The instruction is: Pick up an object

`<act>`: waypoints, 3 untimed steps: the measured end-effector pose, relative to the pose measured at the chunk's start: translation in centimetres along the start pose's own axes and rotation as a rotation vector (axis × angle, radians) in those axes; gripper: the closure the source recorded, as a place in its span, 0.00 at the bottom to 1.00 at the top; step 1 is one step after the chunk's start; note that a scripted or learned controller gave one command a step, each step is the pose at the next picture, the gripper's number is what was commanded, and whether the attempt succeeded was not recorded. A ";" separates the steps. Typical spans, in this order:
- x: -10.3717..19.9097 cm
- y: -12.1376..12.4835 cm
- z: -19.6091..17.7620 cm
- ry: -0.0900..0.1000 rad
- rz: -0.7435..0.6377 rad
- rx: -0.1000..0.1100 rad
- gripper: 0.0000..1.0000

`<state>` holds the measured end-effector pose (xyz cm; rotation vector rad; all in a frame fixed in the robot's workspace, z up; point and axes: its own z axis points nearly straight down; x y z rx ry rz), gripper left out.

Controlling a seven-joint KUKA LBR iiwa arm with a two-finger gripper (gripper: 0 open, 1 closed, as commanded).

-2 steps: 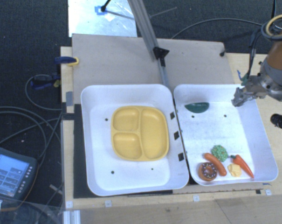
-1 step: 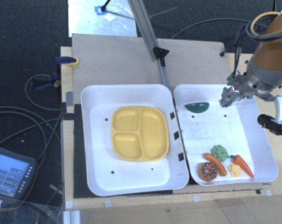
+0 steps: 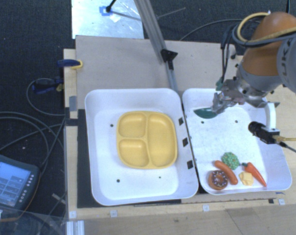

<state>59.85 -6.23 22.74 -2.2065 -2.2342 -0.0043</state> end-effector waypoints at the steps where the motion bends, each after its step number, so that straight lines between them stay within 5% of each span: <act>1: 4.6 -0.9 -0.8 0.000 0.001 0.000 1.00; 3: 14.4 -2.4 -1.2 0.000 0.000 -0.001 1.00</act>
